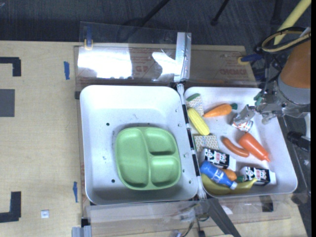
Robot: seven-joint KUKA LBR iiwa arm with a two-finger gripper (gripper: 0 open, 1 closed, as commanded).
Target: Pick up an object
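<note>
The left bin (94, 132) holds a green divided plate (147, 157). The right bin (284, 177) holds two carrots (254, 146), corn (197, 121), a sausage (235, 146), a banana (224, 186) and a blue bottle (217, 175). The gripper (245, 120) hangs over the right bin, pinching a small red-and-white packet (243, 124) between its fingers.
</note>
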